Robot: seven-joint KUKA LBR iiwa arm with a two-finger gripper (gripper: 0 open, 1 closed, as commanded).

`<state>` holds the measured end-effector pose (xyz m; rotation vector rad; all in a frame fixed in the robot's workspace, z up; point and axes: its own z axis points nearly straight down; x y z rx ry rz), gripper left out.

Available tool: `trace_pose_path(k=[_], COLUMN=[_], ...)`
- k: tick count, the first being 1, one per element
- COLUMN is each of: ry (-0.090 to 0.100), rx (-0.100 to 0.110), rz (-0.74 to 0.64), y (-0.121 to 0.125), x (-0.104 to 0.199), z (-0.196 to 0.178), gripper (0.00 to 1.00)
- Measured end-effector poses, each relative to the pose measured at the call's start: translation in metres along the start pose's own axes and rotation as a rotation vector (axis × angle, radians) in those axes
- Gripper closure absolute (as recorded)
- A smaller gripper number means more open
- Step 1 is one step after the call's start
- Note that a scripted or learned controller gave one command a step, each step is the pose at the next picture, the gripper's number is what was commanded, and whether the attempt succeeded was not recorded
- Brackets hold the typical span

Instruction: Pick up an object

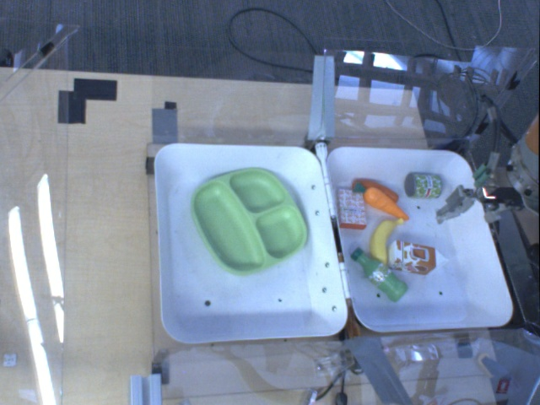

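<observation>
The banana [382, 240] lay in the right bin [472, 306]; carrot [385, 198] behind it, bottle [380, 275] before it, carton [413, 257] right, tray [249, 219] left.

White bins [177, 310]; light green plate [250, 219]; orange carrot [385, 199]; yellow banana [382, 240]; green bottle [379, 275]; red-and-white carton [413, 257]; grey-green can [423, 185].

We see a robotics lab: a pale wooden table [101, 251] carrying two white bins [245, 327] left of the pincer [460, 202], clear shield panels [42, 83], loose cables [270, 24] on grey carpet [169, 15] beyond, and black marker patches [83, 98].
</observation>
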<state>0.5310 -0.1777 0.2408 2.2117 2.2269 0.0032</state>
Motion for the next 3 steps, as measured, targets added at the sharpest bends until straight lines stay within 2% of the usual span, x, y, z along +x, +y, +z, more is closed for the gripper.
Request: trace_pose_path(k=[1, 2, 3], ry=[0.0, -0.001, 0.0], rx=[-0.004, -0.011, -0.004], rz=[-0.152, -0.153, 0.278], y=[-0.013, -0.01, 0.056], x=[0.074, 0.074, 0.102], z=[0.147, 0.136, 0.002], gripper=[0.0, 1.0, 1.0])
